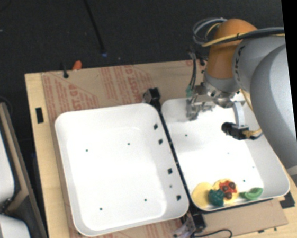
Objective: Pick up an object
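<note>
Spotting the claw [192,109] low over the far left corner of the right bin [223,156], just beside the wall shared with the left bin [116,162]. Not managing to tell whether clenched or released, too small and blurred there. Not seeing anything gripped in it. Tracing the grey arm [265,92] back to the right of the claw, with the orange band [226,43] sitting just behind and above it. Finding the pickable things well apart from the claw, down at the near edge of the same bin: noting a yellow piece [200,193], with a teal piece [216,199] and a red piece [228,186] bunched against it and touching, and a green piece [253,193] lying just to their right. Marking the left bin as lying left of the claw, across the shared wall. Noting a cardboard sheet [107,86] lying under both bins.
</note>
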Motion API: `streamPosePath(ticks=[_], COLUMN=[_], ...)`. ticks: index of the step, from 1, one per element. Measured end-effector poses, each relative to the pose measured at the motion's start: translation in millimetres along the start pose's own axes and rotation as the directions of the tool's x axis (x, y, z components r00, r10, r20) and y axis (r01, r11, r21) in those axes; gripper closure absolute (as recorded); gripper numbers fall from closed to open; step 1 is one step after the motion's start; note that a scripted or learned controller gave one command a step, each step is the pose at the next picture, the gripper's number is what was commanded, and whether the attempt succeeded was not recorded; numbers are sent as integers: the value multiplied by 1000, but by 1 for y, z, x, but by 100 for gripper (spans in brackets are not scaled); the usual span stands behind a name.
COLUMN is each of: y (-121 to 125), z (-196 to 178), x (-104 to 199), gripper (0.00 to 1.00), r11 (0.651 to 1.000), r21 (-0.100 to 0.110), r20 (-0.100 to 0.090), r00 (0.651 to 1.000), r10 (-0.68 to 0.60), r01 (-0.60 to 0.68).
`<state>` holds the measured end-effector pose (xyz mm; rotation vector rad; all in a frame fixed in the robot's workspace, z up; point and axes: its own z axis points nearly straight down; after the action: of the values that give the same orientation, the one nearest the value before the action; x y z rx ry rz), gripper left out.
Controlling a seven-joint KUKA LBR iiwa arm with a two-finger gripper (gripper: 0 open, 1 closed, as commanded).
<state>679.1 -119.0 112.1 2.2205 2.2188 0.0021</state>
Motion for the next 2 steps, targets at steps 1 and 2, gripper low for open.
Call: streamPosePath(ticks=[1, 2], y=[-2, -1], z=[-61, -115], x=[-7, -8], gripper=[100, 100], r11=[1000, 1000], r21=[-3, -3], r20=[0, 0], r00=[1000, 1000], r10=[0, 0], r01=[0, 0])
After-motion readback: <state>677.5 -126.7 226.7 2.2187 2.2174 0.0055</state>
